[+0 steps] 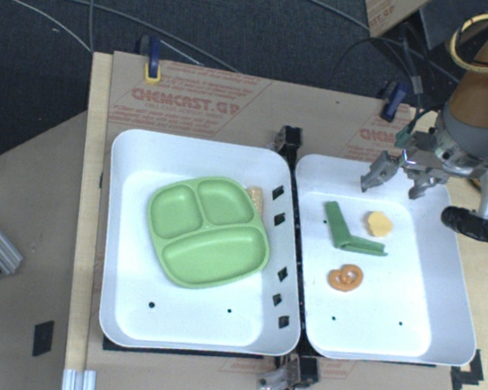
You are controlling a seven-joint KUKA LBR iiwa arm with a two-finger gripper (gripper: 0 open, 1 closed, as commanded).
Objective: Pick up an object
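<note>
Object candidates, right bin point(447, 290): pretzel-shaped piece point(345, 278) nearest, green angled piece point(347, 231), yellow chunk point(379, 224) beyond. Gripper point(401, 181) hovers at far rim, fingers spread, pinching nothing. Risk: small flat items slip; descent clips rim.

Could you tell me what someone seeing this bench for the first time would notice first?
Probably the green divided plate, lying flat in the middle of the left bin. Next, the gripper hanging open over the far edge of the right bin, above three small things: a green angled piece, a yellow lump and an orange pretzel-shaped piece.
</note>
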